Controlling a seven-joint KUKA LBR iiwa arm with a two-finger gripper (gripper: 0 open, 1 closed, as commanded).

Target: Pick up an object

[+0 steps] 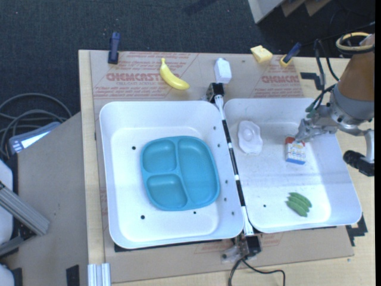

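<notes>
In the right bin [269, 186] a small blue and white carton with a red top [296, 152] lies near the back right. My gripper [305, 132] hangs just above and behind its red end, very close to it or touching. A white lumpy object [249, 137] rests to the carton's left. A green pea pod [299, 204] lies near the bin's front right. The left bin [122, 130] carries a blue divided plate [179, 173].
Behind the bins, on the cardboard bench, lie a yellow banana [172, 76], a white item [222, 70], a yellow block [261, 53] and two blue clips [114, 46] [290, 53]. The arm's grey wrist with its orange band [356, 91] stands over the right bin's back right corner.
</notes>
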